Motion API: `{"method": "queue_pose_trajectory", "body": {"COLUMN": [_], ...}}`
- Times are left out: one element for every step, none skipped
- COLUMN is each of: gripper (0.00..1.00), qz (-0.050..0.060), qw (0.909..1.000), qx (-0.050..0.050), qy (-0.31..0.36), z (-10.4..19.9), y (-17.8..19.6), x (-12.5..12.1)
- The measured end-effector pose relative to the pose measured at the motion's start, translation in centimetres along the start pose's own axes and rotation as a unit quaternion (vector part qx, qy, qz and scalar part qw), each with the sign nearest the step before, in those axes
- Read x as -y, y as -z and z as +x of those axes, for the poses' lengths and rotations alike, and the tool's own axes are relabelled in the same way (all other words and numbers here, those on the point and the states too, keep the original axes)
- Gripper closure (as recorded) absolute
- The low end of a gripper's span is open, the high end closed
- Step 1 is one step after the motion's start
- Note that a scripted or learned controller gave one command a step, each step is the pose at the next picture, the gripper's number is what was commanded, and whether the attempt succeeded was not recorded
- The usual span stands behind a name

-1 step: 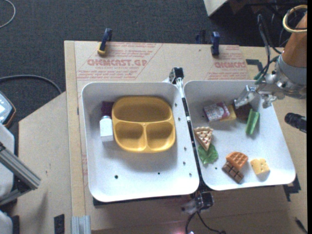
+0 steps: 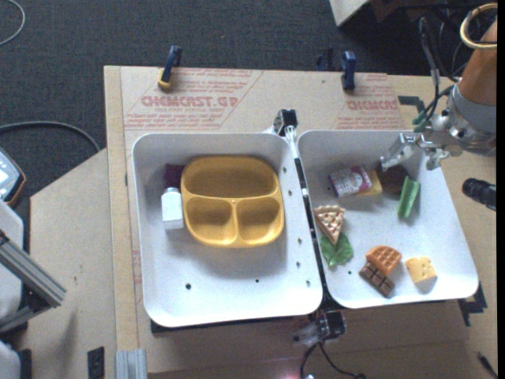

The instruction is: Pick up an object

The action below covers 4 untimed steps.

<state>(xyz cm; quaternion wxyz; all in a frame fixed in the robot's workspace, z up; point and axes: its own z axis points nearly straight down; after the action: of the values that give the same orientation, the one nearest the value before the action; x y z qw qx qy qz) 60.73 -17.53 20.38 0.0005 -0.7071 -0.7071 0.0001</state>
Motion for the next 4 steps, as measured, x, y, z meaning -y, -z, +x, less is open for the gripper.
{"method": "queue_pose_trajectory", "body": {"gripper": [0.0,0.0,0.0,1.0], "qz": [0.003,0.003,0.001,0.0], "qw": [1.0,1.0,1.0,1.0], "qx": [-0.001,-0.001,0.0,0.0], "qy": [0.0,0.0,0.0,0.0], "z": [-0.4,0.0,0.0,0.0], "y": [-5.8,-11.3,-12.0,-10.8], "x": [-0.7,0.4,0.4,0.4]}}
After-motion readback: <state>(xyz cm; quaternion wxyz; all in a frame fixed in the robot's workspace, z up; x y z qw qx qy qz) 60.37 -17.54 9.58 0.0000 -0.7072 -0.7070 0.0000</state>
